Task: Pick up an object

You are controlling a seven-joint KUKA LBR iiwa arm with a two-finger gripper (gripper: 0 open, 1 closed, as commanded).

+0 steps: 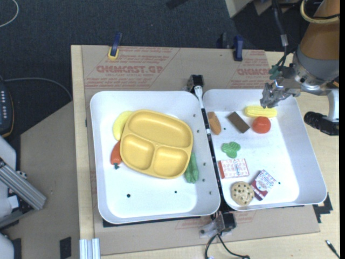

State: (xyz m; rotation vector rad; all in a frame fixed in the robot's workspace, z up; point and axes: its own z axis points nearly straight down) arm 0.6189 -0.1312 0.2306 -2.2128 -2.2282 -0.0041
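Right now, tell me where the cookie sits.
The cookie lies in the right bin, near its front edge, just below the red-and-white card and left of the small red packet.

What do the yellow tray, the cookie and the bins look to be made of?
Yellow tray: likely molded plastic, smooth with a soft sheen and rounded compartments. Cookie: probably a plastic or rubber toy; speckled, matte, too small to be sure. Bins: thin white plastic by the look, glossy with rounded rims.
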